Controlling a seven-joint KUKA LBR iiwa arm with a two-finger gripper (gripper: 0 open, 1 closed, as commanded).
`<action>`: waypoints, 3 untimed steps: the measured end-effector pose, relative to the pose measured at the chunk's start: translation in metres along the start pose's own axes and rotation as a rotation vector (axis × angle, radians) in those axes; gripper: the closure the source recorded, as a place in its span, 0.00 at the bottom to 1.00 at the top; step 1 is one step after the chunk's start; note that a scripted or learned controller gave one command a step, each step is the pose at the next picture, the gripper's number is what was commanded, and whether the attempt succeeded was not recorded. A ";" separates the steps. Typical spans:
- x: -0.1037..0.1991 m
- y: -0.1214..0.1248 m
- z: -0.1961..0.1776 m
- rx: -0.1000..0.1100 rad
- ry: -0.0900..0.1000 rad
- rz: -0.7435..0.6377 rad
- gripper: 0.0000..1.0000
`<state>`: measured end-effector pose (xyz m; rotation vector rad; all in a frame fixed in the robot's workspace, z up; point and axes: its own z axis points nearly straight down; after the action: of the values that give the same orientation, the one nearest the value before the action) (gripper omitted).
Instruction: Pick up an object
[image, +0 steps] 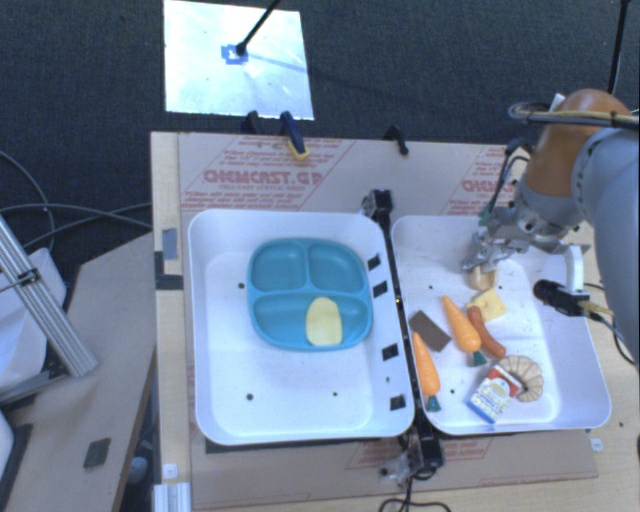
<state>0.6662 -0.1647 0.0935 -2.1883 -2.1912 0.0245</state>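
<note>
My gripper (482, 258) hangs low over the back part of the right bin (594, 398), right above a small tan piece (484, 279); whether it touches that piece is unclear. Just in front lie a yellow cheese wedge (488, 304), an orange carrot (461, 324), a reddish sausage (487, 336) and a flat brown piece (429, 329). A second carrot (426, 370) lies by the bin's left wall. A shrimp (523, 376) and a small blue-and-white box (489, 398) sit near the front right.
The left bin (205, 330) bears a blue divided plate (290, 275) with a pale yellow item (323, 321) in its front compartment. A black-clipped divider (385, 270) separates the bins. A black part with cables (560, 296) hangs at the right bin's right side.
</note>
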 end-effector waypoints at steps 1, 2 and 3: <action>-0.002 0.005 0.004 -0.049 -0.023 -0.002 0.00; -0.044 -0.083 0.007 -0.051 -0.020 0.002 0.00; -0.045 -0.079 -0.006 -0.063 -0.032 -0.002 1.00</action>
<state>0.5876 -0.2096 0.1023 -2.2334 -2.2415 -0.0098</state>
